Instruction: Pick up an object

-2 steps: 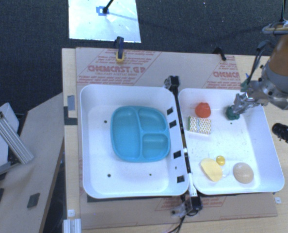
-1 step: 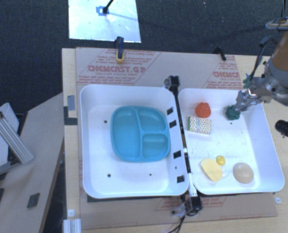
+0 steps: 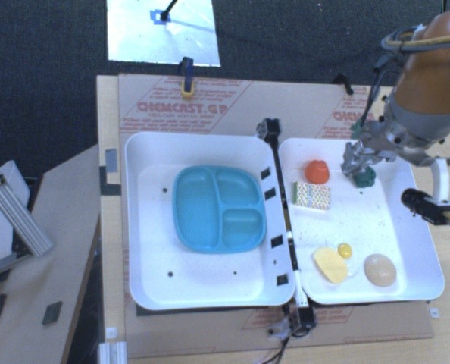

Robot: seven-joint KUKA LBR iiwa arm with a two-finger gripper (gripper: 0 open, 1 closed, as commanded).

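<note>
Camera view: tool [image 3: 359, 163] sits down at dark green object [image 3: 365, 177]; jaw state unclear; next, confirm grip, then lift.

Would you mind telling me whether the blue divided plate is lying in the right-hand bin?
No, the blue plate lies alone in the left bin, while the right bin holds the small items.

Seeing even, bright overhead light from here. White bins [image 3: 210, 146] near washed out, soft shadows under rims. Glare on metal sheet [image 3: 163, 21] at top. Dark floor underexposed. Arm [image 3: 429, 74] slightly blurred; overall picture soft, grainy, low resolution.
</note>
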